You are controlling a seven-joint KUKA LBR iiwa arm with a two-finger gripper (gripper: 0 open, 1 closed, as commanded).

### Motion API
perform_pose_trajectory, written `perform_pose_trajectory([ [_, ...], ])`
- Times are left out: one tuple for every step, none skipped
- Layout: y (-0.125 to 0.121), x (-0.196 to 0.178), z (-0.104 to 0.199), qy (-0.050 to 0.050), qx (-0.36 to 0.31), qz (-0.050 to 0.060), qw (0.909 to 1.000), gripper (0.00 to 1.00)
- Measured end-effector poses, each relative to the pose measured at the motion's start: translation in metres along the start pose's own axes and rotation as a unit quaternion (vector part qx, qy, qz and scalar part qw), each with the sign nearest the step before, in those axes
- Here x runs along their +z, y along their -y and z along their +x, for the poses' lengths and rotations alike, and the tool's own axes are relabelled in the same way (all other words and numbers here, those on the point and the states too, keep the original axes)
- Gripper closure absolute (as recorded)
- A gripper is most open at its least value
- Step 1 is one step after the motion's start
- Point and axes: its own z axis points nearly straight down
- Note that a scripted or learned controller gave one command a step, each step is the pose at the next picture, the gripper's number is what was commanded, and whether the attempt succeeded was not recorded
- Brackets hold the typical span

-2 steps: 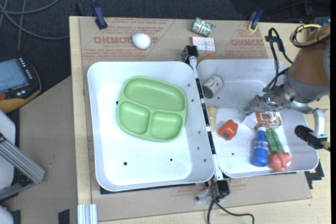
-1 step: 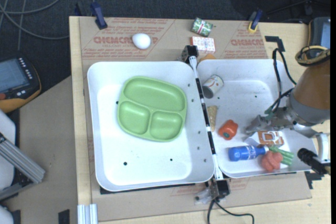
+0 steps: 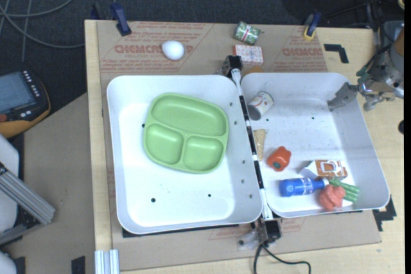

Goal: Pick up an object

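Grey metal two-finger gripper (image 3: 350, 98) hangs at the upper right corner of the right-hand shallow white bin (image 3: 363, 138), its one clearly visible finger (image 3: 340, 97) jutting over the bin's rim with nothing between the fingers; whether they stand apart or together cannot be told from this angle.

Six loose objects lie in that right bin, all well apart from the gripper. One small white-and-grey cylindrical cup (image 3: 259, 103) lies on its side near the upper left corner, by the divider. Below it sits one tan wafer-like strip (image 3: 259, 138) against the left wall. One orange-red plastic pepper (image 3: 279, 159) rests toward the middle. Near the lower right, one blue plastic bottle (image 3: 301, 187) lies flat, touching one orange toy carrot with green leaves (image 3: 335, 194). Just above them is one white carton with an orange label (image 3: 326, 169).

One left-hand white bin (image 3: 122, 138) holds a single pale green three-compartment plastic plate (image 3: 186, 132).

Two bins rest on one brown cardboard sheet (image 3: 138, 42), which also bears one white egg-shaped ball (image 3: 172, 49), one small green-and-white can (image 3: 247, 33) and one small pink patterned box (image 3: 248, 54). Two blue clamps (image 3: 119, 18) grip the sheet's far edge.
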Motion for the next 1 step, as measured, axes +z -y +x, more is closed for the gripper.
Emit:
perform_pose_trajectory([
  [-0.0743,0.0296,0.0315,-0.002,0.000,0.002,1.0000,0.00],
])
